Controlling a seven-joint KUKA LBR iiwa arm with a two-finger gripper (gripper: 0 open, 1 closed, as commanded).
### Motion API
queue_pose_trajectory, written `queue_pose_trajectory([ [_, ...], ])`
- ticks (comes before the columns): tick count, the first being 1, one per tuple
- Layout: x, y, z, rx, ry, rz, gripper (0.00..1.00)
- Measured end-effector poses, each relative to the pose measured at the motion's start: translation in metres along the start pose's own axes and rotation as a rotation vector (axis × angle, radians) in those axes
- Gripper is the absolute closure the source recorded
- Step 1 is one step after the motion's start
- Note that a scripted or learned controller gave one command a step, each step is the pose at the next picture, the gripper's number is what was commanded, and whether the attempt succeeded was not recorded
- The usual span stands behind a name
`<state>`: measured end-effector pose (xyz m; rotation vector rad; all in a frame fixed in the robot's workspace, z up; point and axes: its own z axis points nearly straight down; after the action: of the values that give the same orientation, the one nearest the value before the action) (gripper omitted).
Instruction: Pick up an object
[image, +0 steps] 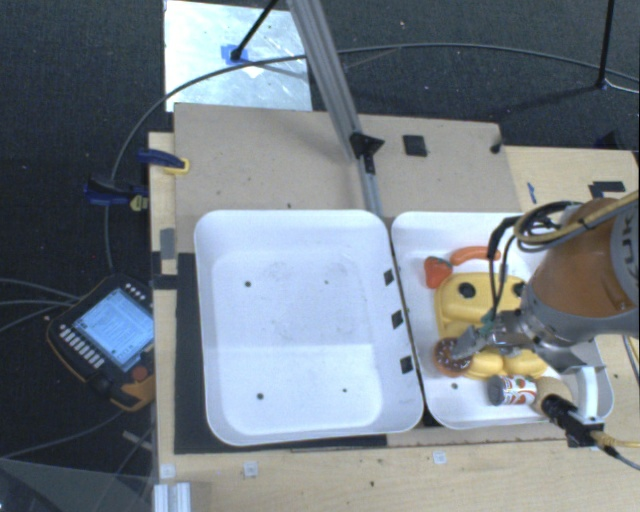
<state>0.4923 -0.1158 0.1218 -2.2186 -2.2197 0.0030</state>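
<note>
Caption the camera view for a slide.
Grey KUKA arm's gripper low over yellow toy, brown ring and small can in right white bin.

A: How are the two bins laid out on the bench (300, 160)?

B: Side by side, rims touching. The left bin (290, 320) sits left of the right bin (415, 300).

A: What lies in the right one?

B: A cluster of items: a large toy (470, 300), a ring-shaped piece (452, 355) in front of it, and a small can (515, 391) on its side at the near edge.

A: Anything off the bench?

B: A handheld control pendant (105, 340) on the floor to the left.
</note>
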Motion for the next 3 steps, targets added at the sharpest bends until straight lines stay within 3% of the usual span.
queue_pose_trajectory([
  [1,0.001,0.009,0.026,-0.024,0.002,-0.007,0.00],
  [2,0.002,0.011,0.014,-0.030,0.002,-0.011,1.00],
  [3,-0.001,0.005,-0.032,-0.008,-0.002,-0.003,1.00],
])
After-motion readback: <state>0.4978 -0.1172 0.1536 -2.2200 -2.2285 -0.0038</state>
